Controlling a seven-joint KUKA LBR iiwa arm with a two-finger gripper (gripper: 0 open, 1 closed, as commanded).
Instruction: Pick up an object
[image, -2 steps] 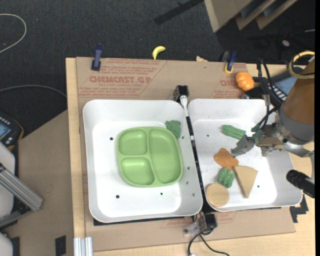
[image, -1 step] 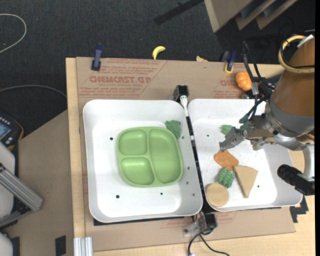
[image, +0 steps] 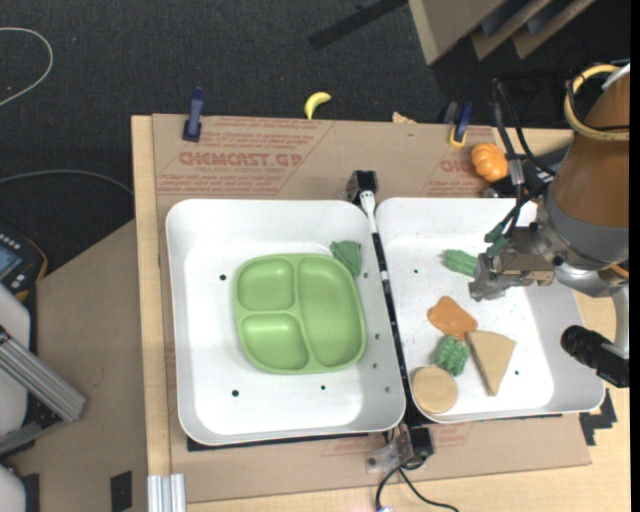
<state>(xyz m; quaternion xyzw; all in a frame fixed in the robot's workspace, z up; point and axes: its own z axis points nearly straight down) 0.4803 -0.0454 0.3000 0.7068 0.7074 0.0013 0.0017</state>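
Overhead, gripper (image: 487, 285) above right bin (image: 410, 225), near green toy (image: 461, 262)

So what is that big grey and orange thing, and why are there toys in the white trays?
That big thing is a robot arm. It reaches in from the right side of the picture. A camera fixed above the bench looks down at a slant and took this photo. At the arm's end is its hand, which it uses to grab things. I can't tell if it's open or shut, and I can't see anything in it.

The left bin holds a green plate with three sections and a small green toy beside it. The right bin holds play food: an orange piece, a tan wedge, a tan round disc and two green bits. The robot's job is to pick one up.
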